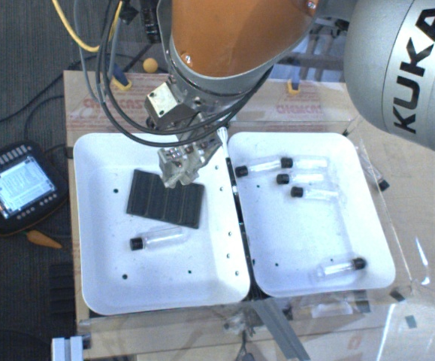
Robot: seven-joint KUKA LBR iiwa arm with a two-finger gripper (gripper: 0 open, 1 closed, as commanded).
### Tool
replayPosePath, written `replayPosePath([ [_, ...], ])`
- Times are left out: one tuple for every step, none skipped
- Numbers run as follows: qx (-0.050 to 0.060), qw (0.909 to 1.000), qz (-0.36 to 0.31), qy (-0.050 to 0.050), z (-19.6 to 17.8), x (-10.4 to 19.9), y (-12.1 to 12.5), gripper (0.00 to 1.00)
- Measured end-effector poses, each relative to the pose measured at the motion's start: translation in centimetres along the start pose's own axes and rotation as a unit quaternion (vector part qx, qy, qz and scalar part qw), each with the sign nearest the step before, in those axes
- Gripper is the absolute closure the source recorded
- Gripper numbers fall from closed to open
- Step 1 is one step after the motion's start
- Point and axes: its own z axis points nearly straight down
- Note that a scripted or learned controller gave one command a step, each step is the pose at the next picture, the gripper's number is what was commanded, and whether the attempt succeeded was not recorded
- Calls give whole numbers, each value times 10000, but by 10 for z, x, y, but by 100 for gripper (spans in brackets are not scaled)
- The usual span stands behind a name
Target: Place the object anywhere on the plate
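A dark ribbed plate (164, 198) lies tilted in the left bin (104, 277). A clear tube with a black cap (155, 238) rests on the bin floor just in front of the plate, beside it and not on it. My gripper (178, 173) hangs over the plate's far right corner, under the orange band of the arm. Its fingers point down close together, and no tube can be made out between them.
The right bin (367, 269) holds several clear black-capped tubes: three near its far side (266, 167) and one near the front right (340, 266). A handheld pendant (16, 188) lies left of the bench. Cables hang over the far left.
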Motion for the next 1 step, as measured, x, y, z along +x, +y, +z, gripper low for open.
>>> replayPosePath([
  [-10, 9987, -506, 42, 125, -9, 19, 100],
])
